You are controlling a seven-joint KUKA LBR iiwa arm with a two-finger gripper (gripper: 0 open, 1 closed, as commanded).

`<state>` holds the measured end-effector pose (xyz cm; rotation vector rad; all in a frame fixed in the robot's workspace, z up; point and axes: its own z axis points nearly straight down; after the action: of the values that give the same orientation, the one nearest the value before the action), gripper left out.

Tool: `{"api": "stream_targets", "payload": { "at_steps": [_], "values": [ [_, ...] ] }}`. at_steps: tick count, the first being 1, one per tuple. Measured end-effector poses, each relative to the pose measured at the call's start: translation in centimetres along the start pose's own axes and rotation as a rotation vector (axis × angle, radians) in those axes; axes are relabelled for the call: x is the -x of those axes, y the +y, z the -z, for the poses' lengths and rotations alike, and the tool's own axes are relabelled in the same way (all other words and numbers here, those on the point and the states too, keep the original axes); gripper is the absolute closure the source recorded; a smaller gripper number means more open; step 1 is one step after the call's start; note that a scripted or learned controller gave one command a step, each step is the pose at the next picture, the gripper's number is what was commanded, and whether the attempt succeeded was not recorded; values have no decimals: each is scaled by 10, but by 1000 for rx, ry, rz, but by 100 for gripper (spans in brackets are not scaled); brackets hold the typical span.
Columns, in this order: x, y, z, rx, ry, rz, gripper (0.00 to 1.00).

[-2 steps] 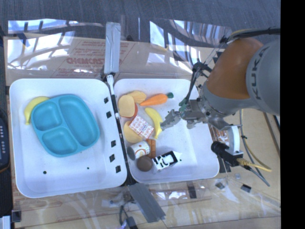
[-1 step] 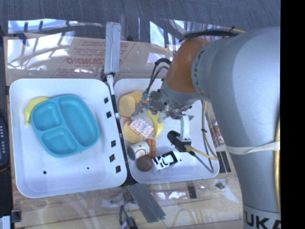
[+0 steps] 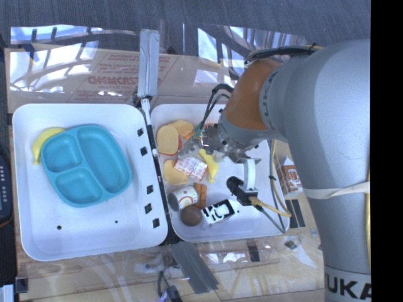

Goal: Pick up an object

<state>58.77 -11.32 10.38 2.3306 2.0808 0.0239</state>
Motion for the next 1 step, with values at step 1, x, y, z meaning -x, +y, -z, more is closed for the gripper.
{"api": "stream_targets", "payload": {
  "at_steps": [1],
  "values": [
    [0, 24, -6, -10, 1, 167, 0]
  ]
}}
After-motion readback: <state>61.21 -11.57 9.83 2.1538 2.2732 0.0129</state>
